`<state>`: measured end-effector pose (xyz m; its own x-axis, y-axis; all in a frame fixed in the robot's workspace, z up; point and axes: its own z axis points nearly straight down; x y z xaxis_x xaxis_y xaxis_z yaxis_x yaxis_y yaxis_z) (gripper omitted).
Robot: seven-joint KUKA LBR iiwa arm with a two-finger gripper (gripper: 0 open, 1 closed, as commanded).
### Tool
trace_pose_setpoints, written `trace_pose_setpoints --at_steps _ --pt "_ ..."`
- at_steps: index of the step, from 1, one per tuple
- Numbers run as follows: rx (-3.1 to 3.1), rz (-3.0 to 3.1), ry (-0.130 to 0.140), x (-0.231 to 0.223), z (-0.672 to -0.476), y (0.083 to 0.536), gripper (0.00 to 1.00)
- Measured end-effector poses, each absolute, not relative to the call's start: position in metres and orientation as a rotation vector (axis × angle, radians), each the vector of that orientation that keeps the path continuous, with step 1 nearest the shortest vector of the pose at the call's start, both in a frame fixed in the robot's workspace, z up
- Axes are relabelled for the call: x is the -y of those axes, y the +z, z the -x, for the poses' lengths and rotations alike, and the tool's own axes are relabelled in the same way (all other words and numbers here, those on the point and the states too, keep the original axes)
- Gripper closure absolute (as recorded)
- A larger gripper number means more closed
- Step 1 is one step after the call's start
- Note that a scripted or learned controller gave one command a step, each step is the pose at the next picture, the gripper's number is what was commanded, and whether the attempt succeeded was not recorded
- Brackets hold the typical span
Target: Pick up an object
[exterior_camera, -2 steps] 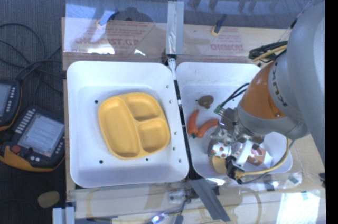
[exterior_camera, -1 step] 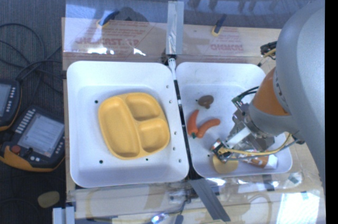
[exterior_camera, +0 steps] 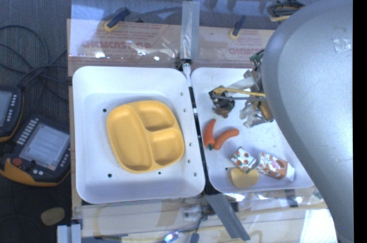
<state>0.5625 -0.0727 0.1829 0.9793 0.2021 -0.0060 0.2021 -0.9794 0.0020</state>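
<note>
Claw [exterior_camera: 256,112] sits low in the right bin [exterior_camera: 252,141], half under the arm's bulk. Whether it is spread or pressed together I cannot tell, and nothing shows in its grip. Nearest lies a pale wedge [exterior_camera: 245,178], then two small cartons [exterior_camera: 243,159], then two carrots [exterior_camera: 218,134] near the claw — all resting on the bin floor, so the pick looks not yet done.
</note>
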Motion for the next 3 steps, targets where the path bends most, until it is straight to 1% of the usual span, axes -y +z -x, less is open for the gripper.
trace_pose_setpoints --at_steps 1,2,3 --pt "-0.325 -3.120 -0.019 0.072 -0.562 0.191 1.00" --pt "-0.358 -3.120 -0.009 0.119 -0.539 0.215 1.00" --pt "-0.504 -3.101 -0.010 0.194 -0.482 0.194 1.00"
